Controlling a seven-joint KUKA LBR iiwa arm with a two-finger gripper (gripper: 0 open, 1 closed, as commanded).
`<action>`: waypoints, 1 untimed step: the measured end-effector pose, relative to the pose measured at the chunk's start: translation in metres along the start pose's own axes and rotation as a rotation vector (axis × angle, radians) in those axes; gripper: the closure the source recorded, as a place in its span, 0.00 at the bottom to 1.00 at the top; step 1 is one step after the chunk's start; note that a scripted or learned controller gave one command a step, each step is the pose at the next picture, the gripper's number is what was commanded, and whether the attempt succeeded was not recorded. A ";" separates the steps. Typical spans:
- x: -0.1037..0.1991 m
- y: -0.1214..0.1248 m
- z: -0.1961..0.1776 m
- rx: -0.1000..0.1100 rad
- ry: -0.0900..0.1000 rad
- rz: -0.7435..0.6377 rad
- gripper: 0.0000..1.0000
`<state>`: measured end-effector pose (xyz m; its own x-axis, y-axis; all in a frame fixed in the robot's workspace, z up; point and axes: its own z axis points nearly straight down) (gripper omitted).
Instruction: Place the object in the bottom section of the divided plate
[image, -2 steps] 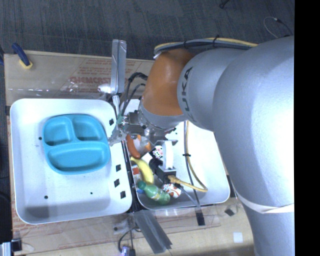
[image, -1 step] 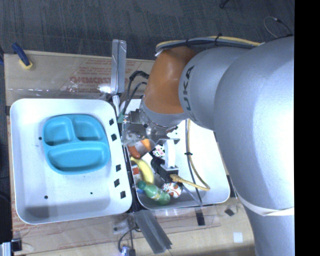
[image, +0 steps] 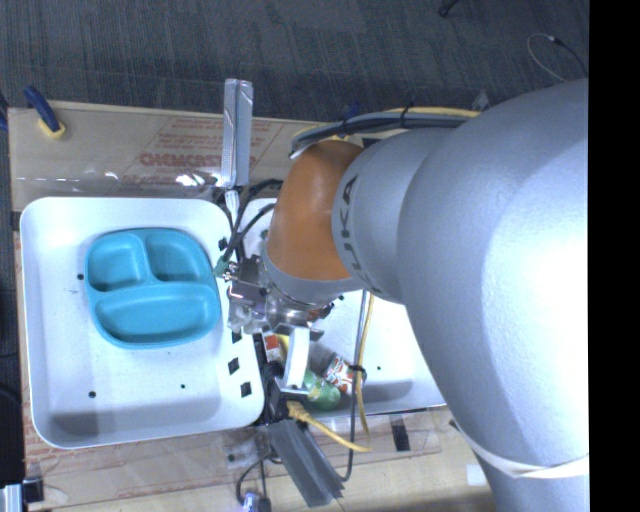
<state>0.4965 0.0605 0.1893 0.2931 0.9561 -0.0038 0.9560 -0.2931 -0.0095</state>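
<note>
Camera view: divided plate (image: 152, 290) bare; gripper (image: 292, 385) low in right bin (image: 400, 375) over green object (image: 322, 392), grip unclear.

A blue divided plate (image: 152, 288) lies in the left white bin (image: 60, 400), toward its upper half, with two small sections at the top and one long section at the bottom; all three look bare. The grey arm (image: 480, 260) with its orange band (image: 310, 225) reaches in from the right and covers most of the right bin (image: 400, 372). Its gripper (image: 288, 375) points down over the right bin's left part, close to the wall between the bins. Just beside it lie small objects, one green (image: 322, 393) and one red-and-white (image: 342, 375), partly hidden. A yellow cable (image: 330, 432) curls below them.
</note>
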 end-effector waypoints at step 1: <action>0.045 -0.012 -0.019 -0.003 0.000 -0.130 1.00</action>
<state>0.4989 0.1074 0.2077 0.1663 0.9861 -0.0028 0.9861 -0.1663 -0.0065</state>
